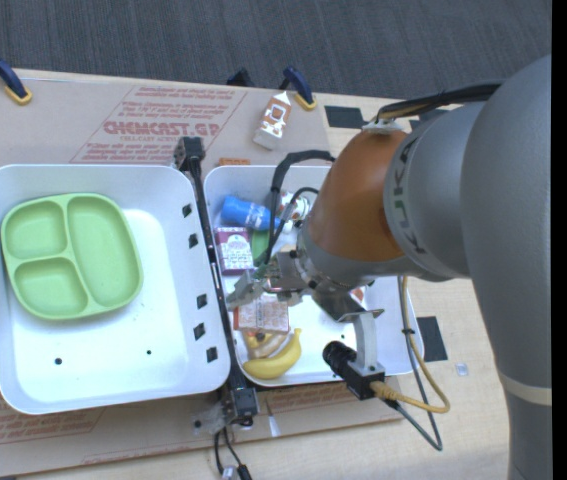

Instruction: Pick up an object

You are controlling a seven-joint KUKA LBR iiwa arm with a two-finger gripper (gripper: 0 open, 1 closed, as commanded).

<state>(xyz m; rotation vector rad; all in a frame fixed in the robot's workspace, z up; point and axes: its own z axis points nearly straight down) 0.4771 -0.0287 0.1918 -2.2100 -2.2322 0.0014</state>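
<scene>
Objects (263,316) partly hidden beneath arm (363,213).

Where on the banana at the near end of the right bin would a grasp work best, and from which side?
Probably the banana's thick middle, taken from straight above, with the fingers across its narrow width. It lies flat and curved along the right bin's near wall, and a packet crowds its far side, so a sideways approach looks blocked.

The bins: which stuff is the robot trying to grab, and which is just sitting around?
For the job, in the right bin:
end effector
banana
blue bottle
purple box
reddish packet

Just lying about:
green divided tray in the left bin
small carton on the cardboard
blue clamps
</scene>
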